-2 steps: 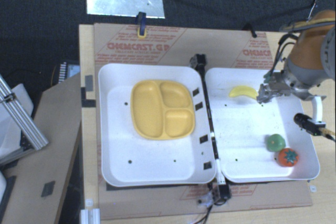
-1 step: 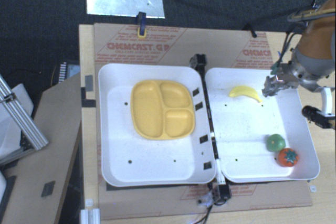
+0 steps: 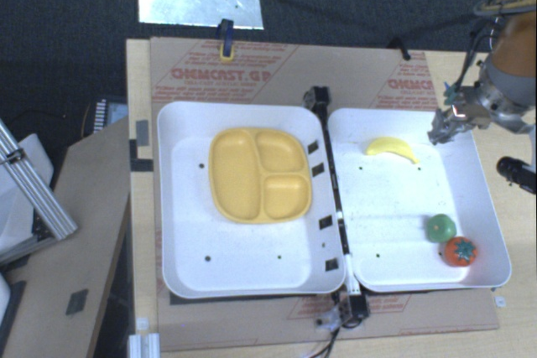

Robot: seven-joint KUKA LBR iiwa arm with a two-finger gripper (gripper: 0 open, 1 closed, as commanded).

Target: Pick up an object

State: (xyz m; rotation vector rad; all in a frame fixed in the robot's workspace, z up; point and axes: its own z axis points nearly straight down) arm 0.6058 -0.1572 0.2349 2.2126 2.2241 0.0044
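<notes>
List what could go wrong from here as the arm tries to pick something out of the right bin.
The gripper sits at the right bin's far rim, so descending here could strike the wall. The banana lies flat and curved, so it may slip. The green ball and orange fruit touch near the corner, so reaching for one may knock the other.

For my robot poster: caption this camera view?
Gripper hovers by banana; yellow tray sits in left bin.

Yellow banana (image 3: 392, 148) lying flat near right bin's far edge, green ball (image 3: 440, 227) perhaps touching orange-red tomato (image 3: 459, 251)
</notes>
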